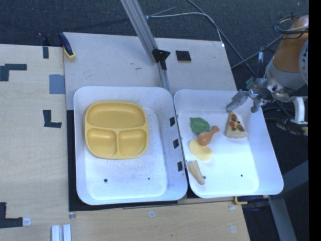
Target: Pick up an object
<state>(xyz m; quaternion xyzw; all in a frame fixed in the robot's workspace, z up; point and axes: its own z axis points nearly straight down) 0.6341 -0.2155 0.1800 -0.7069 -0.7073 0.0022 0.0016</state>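
Two shallow white bins sit side by side on the bench. Over the far right corner of the right bin (261, 149) hangs the gripper (247, 102), its fingers spread and holding nothing. Just beside it lies a pizza slice (235, 125). Toward the bin's left edge, a drumstick (207, 135) touches a green leaf (199, 124) and a yellow piece (200, 150). The left bin (80, 134) holds a yellow plate (116, 129). Since the slice is flat, I think the fingers could slide over it or push it to the wall.
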